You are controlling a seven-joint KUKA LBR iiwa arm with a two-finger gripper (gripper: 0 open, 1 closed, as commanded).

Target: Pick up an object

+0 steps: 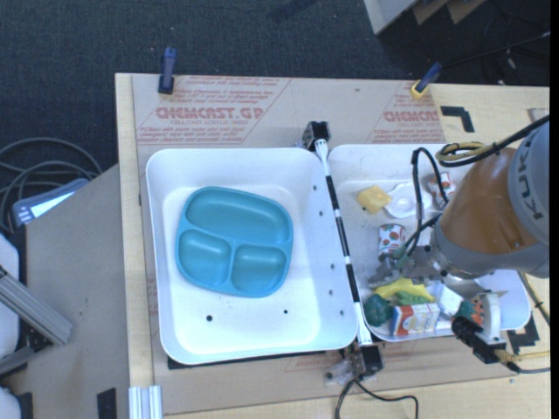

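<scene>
A small carton and green toy lie at the right bin's near edge, beside a yellow piece. The gripper hangs just above them. The left bin holds a blue divided plate.

- A dark carpeted floor surrounds the bench.
- The bench top is a pale board printed with red lettering, held by a blue clamp at its far edge.
- Coiled cables lie on the floor at left.
- Grey metal rails sit at lower left.
</scene>
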